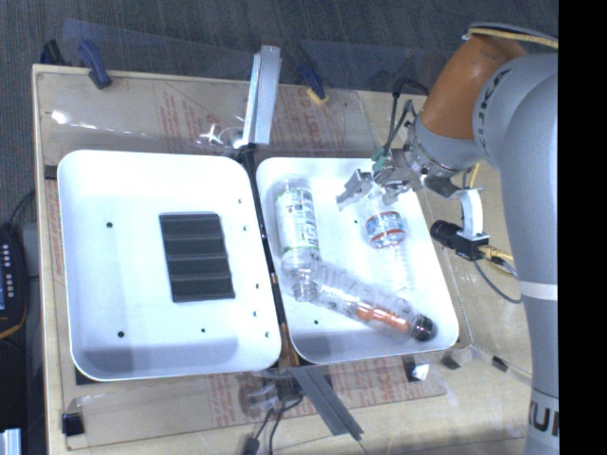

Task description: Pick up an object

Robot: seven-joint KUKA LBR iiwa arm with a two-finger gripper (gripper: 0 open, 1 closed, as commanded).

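Note:
My gripper hangs over the far part of the right bin, its fingers spread open with nothing between them. Just below it lies a small clear bottle with a red and blue label. To the gripper's left lies a second clear bottle, along the bin's left wall. A longer clear bottle with an orange label and a dark cap stretches slantwise across the near part of the bin. In the left bin a black ridged rectangular block lies flat in the middle.
A raised divider ridge separates the two bins. A grey metal bar stands behind them, with blue clamps along the back edge. A black connector and cables hang by the right bin's right rim.

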